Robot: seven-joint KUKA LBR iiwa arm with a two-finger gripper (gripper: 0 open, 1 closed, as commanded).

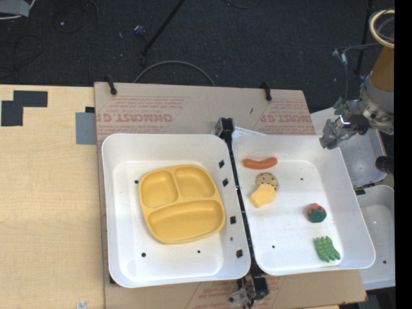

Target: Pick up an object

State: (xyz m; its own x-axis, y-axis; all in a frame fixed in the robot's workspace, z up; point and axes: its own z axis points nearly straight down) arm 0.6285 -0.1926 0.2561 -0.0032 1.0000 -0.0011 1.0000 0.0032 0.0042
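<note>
1. The right bin (347, 192) holds five small things, any of which would serve the task: a sausage (259, 163), a cookie (266, 180), a yellow cheese wedge (262, 196), a round red-and-green piece (315, 213) and a green leafy piece (327, 248).

2. The sausage lies near the bin's far edge, its long axis running left to right across the view. The cookie sits just in front of it, and the cheese wedge touches or slightly overlaps the cookie's near side. The round piece and the green piece lie apart from these, toward the bin's right and near part.

3. The left bin (122, 172) carries a yellow divided plate (181, 203), which looks a poor candidate for a two-finger pick.

4. The gripper (331, 134) hangs above the far right corner of the right bin, over its rim, not over any object. Nothing sits between its fingers. It is too small and dark to say how it is set, so I cannot tell whether it is wide or narrow.

5. The relation that matters: every object lies toward the viewer and to the left of the gripper. The sausage looks nearest along the far edge; the round piece lies most directly in front.

6. My judgement: the pick has not begun. The sausage would want a grasp across its short width.
</note>
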